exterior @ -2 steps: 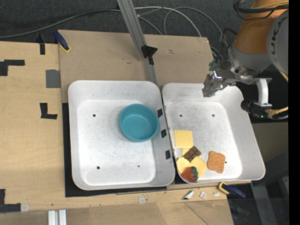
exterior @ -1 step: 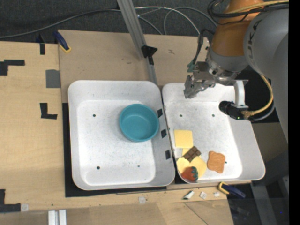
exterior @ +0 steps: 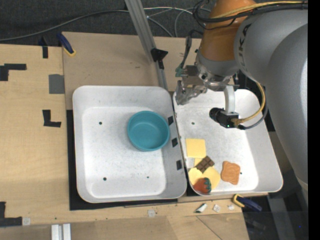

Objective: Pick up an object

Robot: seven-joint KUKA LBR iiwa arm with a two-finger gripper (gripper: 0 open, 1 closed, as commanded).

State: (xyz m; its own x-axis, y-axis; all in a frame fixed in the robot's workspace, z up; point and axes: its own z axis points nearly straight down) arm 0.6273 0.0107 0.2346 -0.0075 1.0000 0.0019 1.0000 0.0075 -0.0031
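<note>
I see the gripper [exterior: 186, 95] over the right bin's [exterior: 260, 156] far left corner; can't tell its jaw state. Food pieces sit near: yellow square [exterior: 195, 147], brown piece [exterior: 204, 164], orange piece [exterior: 230, 172]. Blue bowl [exterior: 147, 130] in left bin [exterior: 90, 149].

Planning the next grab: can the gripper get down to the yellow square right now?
Probably yes. The yellow square lies flat on open bin floor, nothing on top, with the gripper up over the same bin.

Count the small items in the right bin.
5: yellow square, brown piece, yellow disc, red item at the front-left, orange piece to their right. The arm may hide more behind.
</note>
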